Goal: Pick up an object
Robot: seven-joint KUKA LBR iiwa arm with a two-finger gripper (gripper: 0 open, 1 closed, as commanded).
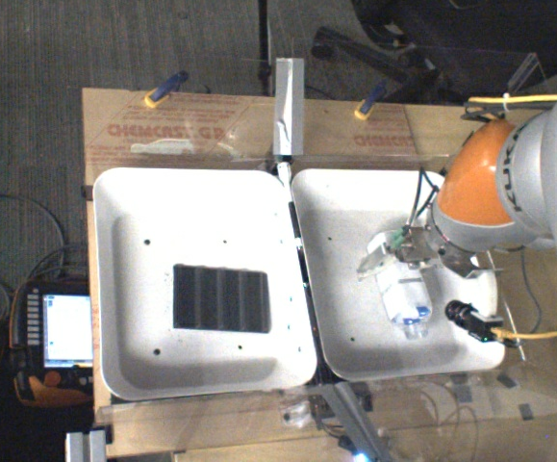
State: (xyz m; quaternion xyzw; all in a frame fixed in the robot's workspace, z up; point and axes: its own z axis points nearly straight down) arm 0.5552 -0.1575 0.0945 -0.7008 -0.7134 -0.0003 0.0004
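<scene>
Black tray (221, 298) occupies left bin (124, 210) centre; bottle (405, 301) crowds right bin (341, 210).

- Red print on the cardboard sheet (177, 128) behind the left bin: you can roughly read "CHEMCAST GP".
- More red print on the cardboard behind the right bin: too blurred.
- Dark letters on the arm (533, 176): partly legible, likely "KUKA".

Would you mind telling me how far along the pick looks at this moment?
Done: the arm has reached over the right bin, with the gripper low above a clear plastic bottle. In hand: nothing that I can confirm; the bottle appears to lie on the bin floor. Left: grasping and lifting it. The dark ribbed tray sits untouched in the left bin.
</scene>
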